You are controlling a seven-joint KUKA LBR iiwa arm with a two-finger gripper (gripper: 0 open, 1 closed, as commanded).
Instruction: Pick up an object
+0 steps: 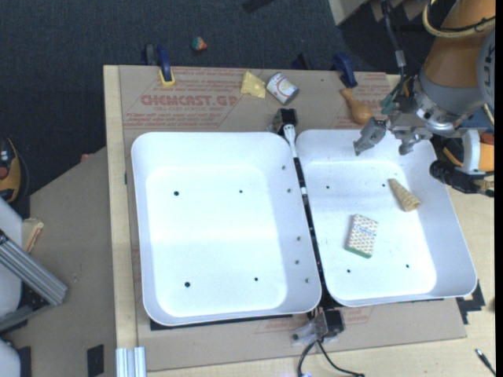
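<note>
In the right bin [440,277] lie two objects: a small patterned white-green block [362,236] near the middle and a tan cone-shaped piece [404,195] further back and to the right. My gripper [387,141] hangs above the bin's back edge, its two fingers spread apart with nothing between them. It is behind and slightly left of the cone, well clear of both objects.
The left bin [149,210] sits beside the right one. Behind the bins on the board lie a yellow piece [253,86], a small white-grey box [282,88], a black item [287,118] and an orange-tan object [357,107]. Blue clamps [163,63] hold the board's back edge.
</note>
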